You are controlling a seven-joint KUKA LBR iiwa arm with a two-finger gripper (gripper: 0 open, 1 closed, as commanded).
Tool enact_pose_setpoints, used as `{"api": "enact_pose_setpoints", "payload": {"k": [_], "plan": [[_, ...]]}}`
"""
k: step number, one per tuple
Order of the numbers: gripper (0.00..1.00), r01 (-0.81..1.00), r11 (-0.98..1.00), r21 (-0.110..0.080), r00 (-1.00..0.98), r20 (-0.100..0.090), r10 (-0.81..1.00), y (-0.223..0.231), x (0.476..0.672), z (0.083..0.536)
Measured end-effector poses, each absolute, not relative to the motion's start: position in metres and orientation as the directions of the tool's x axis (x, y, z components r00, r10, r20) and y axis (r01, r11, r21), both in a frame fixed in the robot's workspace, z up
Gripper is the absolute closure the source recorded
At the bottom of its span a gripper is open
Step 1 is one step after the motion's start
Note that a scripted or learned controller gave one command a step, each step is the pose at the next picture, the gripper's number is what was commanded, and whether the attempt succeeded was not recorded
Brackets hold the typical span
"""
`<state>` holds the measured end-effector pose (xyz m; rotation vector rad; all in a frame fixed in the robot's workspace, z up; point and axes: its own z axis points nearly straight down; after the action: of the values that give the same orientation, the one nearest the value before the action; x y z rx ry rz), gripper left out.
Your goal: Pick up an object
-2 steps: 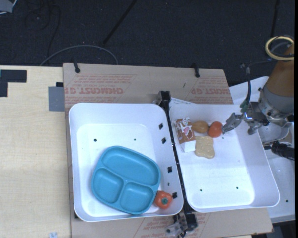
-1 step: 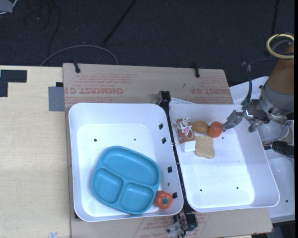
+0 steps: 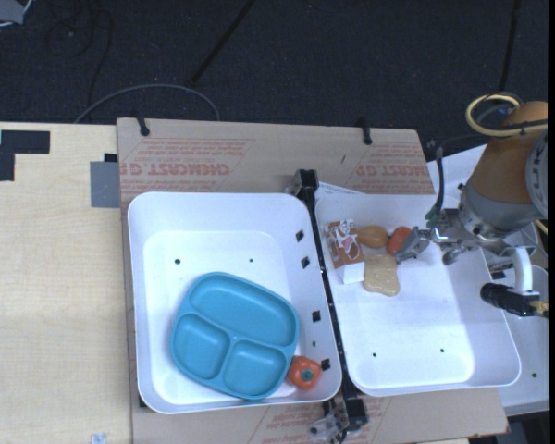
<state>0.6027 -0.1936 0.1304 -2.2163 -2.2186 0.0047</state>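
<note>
My gripper point(image 3: 433, 248) hangs over the upper right part of the right bin point(image 3: 444, 359), open, with nothing between its fingers. Its left finger point(image 3: 413, 246) is right beside a small red object point(image 3: 400, 239). To the left of that lie an orange rounded object point(image 3: 372, 238) and a red-and-white packet point(image 3: 343, 240). Just below them sit a tan flat piece point(image 3: 381, 276) and a small white block point(image 3: 351, 272). The left bin point(image 3: 166, 220) holds a blue divided plate point(image 3: 233, 333) and a red-orange tomato-like object point(image 3: 303, 373) at its lower right corner.
The grey arm with its orange band point(image 3: 509, 169) comes in from the right above the right bin's edge. A black handle-like part point(image 3: 509, 297) sticks out beside the bin's right rim. A black divider point(image 3: 319, 276) runs between the two bins. Cardboard point(image 3: 259, 160) lies under them.
</note>
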Motion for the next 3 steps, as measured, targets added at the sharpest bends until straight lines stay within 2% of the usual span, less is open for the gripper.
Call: {"api": "enact_pose_setpoints", "payload": {"k": [1,2,3], "plan": [[0.00,1.000,0.000,0.000,0.000,0.001,1.000,-0.193,0.604,0.088],[1.00,1.000,0.001,0.005,-0.001,0.003,1.000,-0.192,0.606,0.102],[1.00,1.000,0.002,0.001,-0.002,-0.001,1.000,-0.192,0.603,0.145]]}}
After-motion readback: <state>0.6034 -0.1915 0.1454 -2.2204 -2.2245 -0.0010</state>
